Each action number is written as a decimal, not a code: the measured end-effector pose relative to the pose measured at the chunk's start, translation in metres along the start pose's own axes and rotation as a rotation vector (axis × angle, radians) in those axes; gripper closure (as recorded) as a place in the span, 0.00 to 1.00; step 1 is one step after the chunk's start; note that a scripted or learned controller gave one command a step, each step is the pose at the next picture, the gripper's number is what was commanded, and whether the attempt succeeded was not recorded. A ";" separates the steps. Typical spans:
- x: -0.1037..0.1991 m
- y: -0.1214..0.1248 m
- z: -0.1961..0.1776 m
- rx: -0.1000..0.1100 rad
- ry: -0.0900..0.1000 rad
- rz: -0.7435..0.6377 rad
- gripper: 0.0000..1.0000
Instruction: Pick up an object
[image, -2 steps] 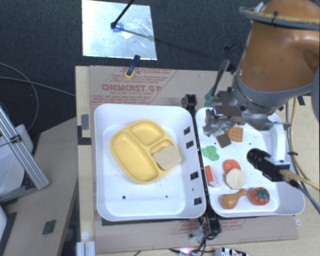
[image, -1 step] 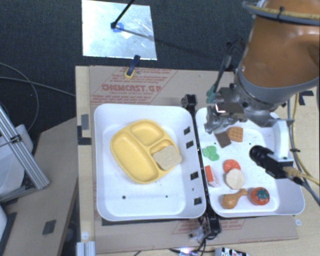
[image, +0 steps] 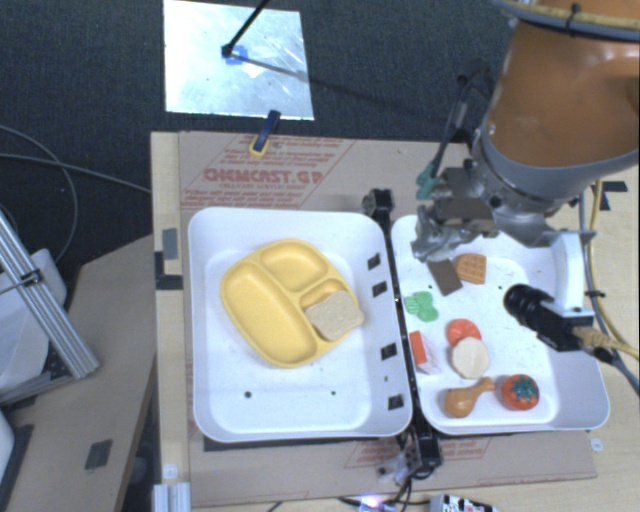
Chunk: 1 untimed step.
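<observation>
Camera view, lower right of frame: right bin (image: 590, 400) holding tomato (image: 519, 391), drumstick (image: 467, 398), waffle (image: 470, 268). Above these: tool (image: 445, 250) low beside the waffle; grip state cannot be told. Step: approach. Next move calls for closing on one item, then lifting.

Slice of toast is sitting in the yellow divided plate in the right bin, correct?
Not quite: the camera view shows the tan toast slice resting in a small compartment of the yellow divided plastic plate, but that plate sits in the left white bin, not the right one.
</observation>
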<state>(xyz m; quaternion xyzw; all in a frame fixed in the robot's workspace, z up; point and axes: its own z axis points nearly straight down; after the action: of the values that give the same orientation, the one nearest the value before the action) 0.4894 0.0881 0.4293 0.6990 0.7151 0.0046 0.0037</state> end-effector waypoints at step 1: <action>0.000 0.001 -0.011 -0.002 0.000 -0.005 1.00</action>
<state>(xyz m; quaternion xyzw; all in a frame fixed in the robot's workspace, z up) 0.4902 0.0881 0.4400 0.6971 0.7170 0.0056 0.0045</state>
